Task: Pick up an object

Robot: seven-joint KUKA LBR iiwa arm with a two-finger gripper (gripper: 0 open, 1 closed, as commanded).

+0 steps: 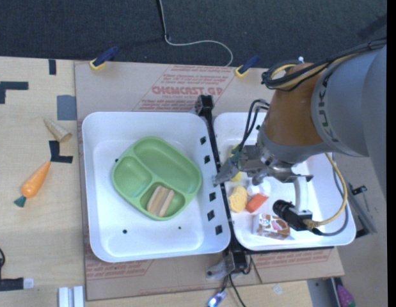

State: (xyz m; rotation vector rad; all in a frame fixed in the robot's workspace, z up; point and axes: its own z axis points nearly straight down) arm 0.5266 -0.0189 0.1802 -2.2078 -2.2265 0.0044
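In the right bin [325, 171], a yellow lumpy toy [238, 199], a small orange-red piece [256, 202] and a printed red-and-white packet [273, 225] lie close together near the front left. My gripper [238, 171] hangs low over that bin's left side, just above the yellow toy and close to the wall between the bins. The arm's orange band and grey body cover the bin's middle and back. Nothing shows between the gripper and the objects below it.
The left bin [102, 235] holds a green divided plate [153, 168] with a tan slice [160, 199] in one compartment. On the bench to the left lie an orange carrot toy [34, 179] and a tan cone [57, 130].
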